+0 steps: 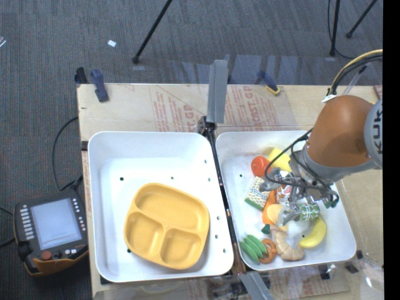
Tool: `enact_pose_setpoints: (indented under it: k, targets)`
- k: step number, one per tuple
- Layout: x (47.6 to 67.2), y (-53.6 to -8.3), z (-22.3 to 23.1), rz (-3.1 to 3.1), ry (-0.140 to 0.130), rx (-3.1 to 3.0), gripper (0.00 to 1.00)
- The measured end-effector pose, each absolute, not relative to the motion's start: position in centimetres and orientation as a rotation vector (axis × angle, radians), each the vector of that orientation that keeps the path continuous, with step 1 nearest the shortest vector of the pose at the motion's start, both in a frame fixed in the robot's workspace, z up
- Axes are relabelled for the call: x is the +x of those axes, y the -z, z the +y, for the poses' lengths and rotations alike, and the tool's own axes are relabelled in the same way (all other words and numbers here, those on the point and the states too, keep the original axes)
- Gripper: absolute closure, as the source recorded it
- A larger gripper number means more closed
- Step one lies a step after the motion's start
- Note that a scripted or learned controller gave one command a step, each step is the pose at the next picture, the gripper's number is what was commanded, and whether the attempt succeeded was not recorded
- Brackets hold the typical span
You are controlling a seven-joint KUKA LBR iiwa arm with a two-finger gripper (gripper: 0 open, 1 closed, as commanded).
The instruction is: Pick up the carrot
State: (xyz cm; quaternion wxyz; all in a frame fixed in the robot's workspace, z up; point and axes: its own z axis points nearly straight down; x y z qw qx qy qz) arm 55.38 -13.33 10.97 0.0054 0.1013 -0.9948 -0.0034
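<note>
Carrot (270, 206) in right bin (234, 145); arm bent low, tool (292, 210) apparently touching it, grip unclear.

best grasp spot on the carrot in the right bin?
Judging from this view, grip the carrot at its thick lower end, from above. It lies slanted among crowded toys: the checkered packet sits to its left, and the gripper hovers over its right, so closing across its width looks safest.

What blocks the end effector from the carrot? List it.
Nothing visible sits between them. The end effector is low in the right bin, right beside the carrot. Close neighbours crowd it: a patterned block, a tomato and a croissant.
</note>
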Motion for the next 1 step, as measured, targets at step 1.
enact_pose_setpoints:
  k: [1]
  targets:
    - [51.33,-8.95,-8.85,-3.145,-0.001,0.147,0.00]
